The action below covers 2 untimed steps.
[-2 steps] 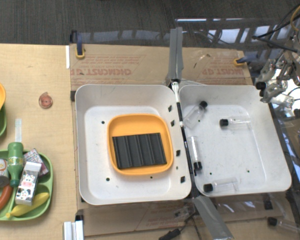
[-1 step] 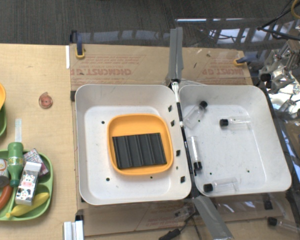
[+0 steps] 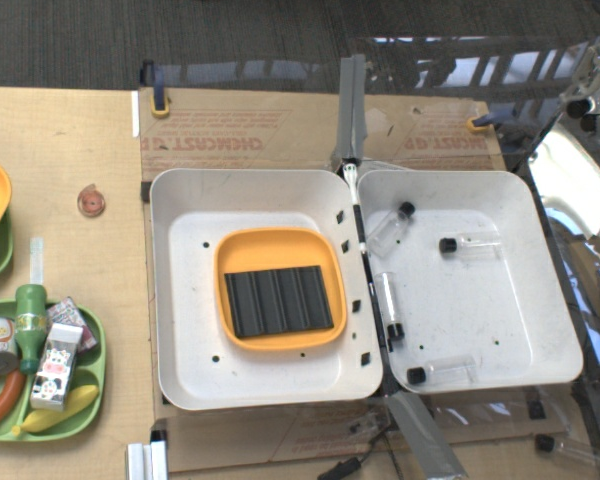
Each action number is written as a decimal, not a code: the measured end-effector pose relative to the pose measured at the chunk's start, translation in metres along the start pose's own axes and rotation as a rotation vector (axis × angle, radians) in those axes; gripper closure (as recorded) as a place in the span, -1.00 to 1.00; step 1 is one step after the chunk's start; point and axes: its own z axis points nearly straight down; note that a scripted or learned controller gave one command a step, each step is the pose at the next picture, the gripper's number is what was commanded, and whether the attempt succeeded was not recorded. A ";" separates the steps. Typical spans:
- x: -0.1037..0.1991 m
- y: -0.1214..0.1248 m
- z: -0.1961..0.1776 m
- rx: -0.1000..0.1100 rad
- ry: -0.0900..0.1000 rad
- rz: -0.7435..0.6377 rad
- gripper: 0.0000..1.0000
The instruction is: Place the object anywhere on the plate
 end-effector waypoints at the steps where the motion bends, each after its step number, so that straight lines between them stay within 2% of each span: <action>1: 0.000 0.000 0.000 0.000 0.000 0.000 -1.00; 2: 0.001 0.000 0.073 -0.003 0.001 -0.313 -1.00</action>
